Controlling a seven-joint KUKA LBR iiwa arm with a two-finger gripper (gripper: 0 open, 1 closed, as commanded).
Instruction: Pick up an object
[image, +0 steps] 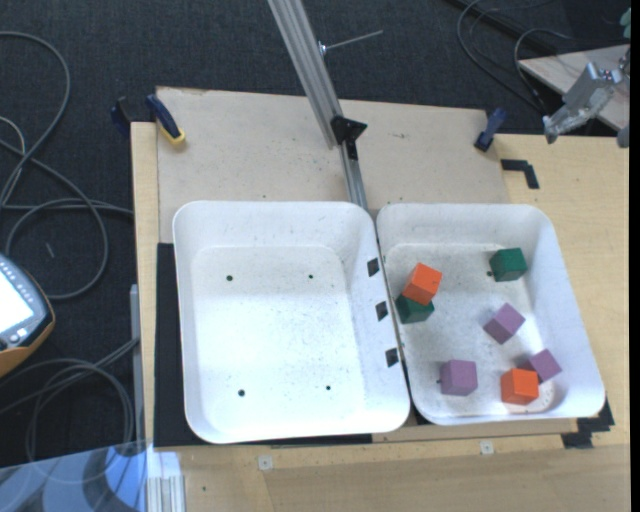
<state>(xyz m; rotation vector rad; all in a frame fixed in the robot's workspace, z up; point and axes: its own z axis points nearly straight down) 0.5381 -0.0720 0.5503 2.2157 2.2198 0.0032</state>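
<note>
The right bin (565, 290) holds several small blocks. An orange block (423, 282) leans on a dark green block (414, 309) near the bin's left wall. Another green block (508, 264) lies toward the back right. A purple block (503, 323) sits mid-right, a second purple block (458, 376) at the front, and a third purple block (546, 364) touches an orange block (519, 385) in the front right corner. My gripper (583, 102) hangs high at the top right, beyond the bench's back corner and far from every block, with nothing in it.
The left bin (200, 240) stands beside the right one, their rims meeting in the middle. A slanted metal rail (318, 80) crosses the back of the bench. Blue clamps (165, 117) (489, 130) grip the back edge. Cables lie on the dark floor.
</note>
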